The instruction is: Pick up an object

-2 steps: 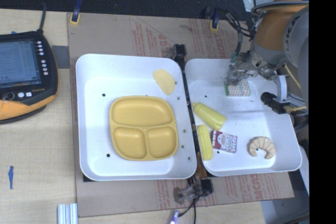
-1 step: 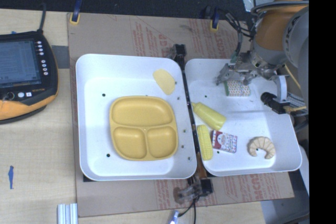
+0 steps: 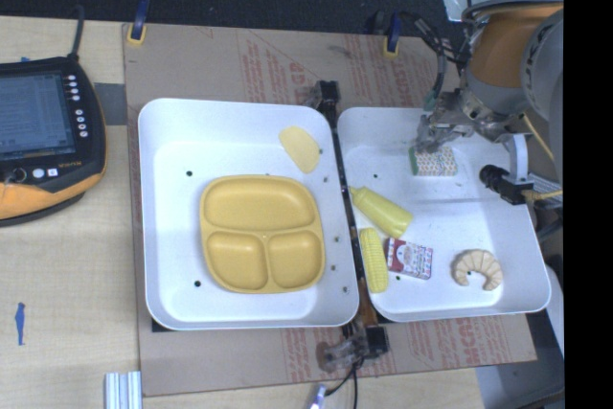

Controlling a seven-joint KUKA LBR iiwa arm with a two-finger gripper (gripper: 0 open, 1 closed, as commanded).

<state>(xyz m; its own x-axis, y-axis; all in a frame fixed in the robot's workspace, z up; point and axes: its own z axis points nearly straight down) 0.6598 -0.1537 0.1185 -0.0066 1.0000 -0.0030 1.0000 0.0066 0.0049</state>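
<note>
Surface [image 3: 86, 302]: two white bins. In the right bin [image 3: 517, 292], at 12 o'clock, the pincer [image 3: 436, 141] sits over a speckled sponge [image 3: 436, 164]; finger state cannot be determined. Red packet [image 3: 409, 258] lettering illegible.

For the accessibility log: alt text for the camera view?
The end effector hangs over a green-edged sponge in the right bin, which also holds corn, a croissant and a red packet. The left bin holds a yellow divided plate.

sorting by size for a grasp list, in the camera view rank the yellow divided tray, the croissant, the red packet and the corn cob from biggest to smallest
1. yellow divided tray, by far the largest
2. corn cob, long but thin
3. croissant
4. red packet

The last three look close in area, so their order is unsure.
</note>
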